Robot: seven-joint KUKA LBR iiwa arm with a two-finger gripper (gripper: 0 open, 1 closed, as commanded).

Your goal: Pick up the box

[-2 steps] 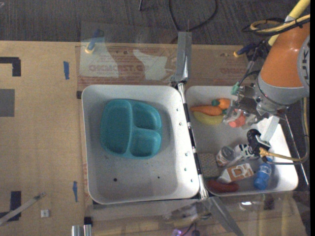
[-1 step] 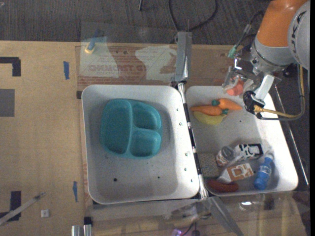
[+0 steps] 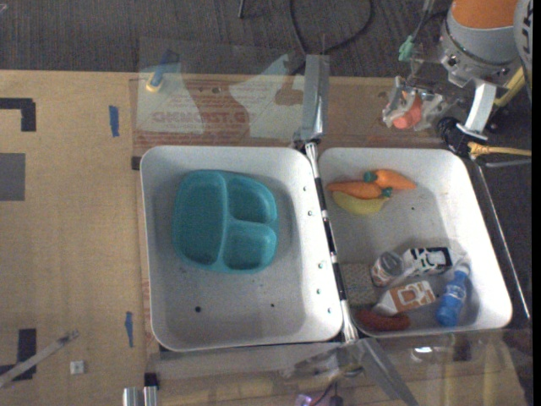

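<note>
Hovering beyond the far rim of the right bin (image 3: pixel 473 172), the hand (image 3: pixel 414 108) pinches something small and reddish (image 3: pixel 408 117), though what it is I cannot tell. Well below it, at the bin's near end, the box (image 3: pixel 411 295) lies wedged among a carton (image 3: pixel 414 263), a blue bottle (image 3: pixel 455 297) and a sausage (image 3: pixel 382 319). Such crowding could make the fingers snag a neighbour or slip off the flat box.
</note>
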